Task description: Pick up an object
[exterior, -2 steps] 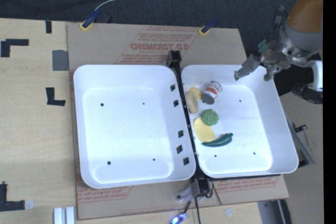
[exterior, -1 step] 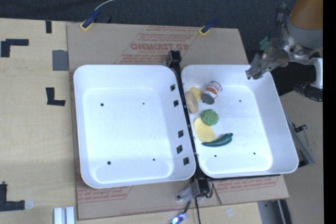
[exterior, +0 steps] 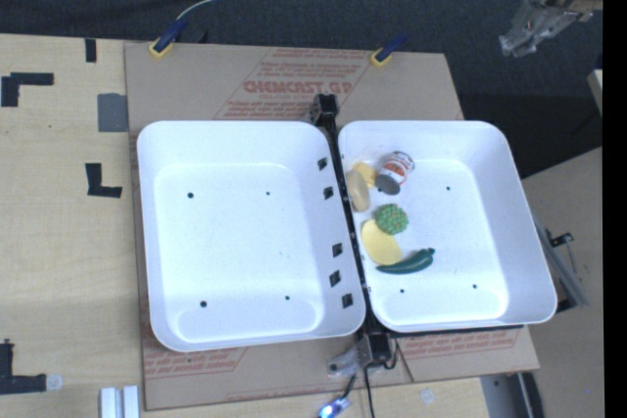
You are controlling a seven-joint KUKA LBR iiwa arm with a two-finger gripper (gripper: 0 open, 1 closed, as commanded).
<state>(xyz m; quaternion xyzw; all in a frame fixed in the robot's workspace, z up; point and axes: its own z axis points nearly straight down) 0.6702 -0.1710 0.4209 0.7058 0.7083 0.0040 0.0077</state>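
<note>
Approach is the step in hand, by my judgement: the gripper (exterior: 549,10) hangs at the upper right of the frame, well apart from both bins, and whether it is clenched or released I cannot tell. Candidate objects cluster at the left side of the right bin (exterior: 490,210): a small can (exterior: 395,171), a green ball (exterior: 392,218), a yellow piece (exterior: 380,245) and a dark green pepper (exterior: 411,261). Next move calls for travelling down-left over that cluster and descending onto one piece.

Five small objects (exterior: 384,215) clustered, right bin's (exterior: 490,210) left side.
</note>
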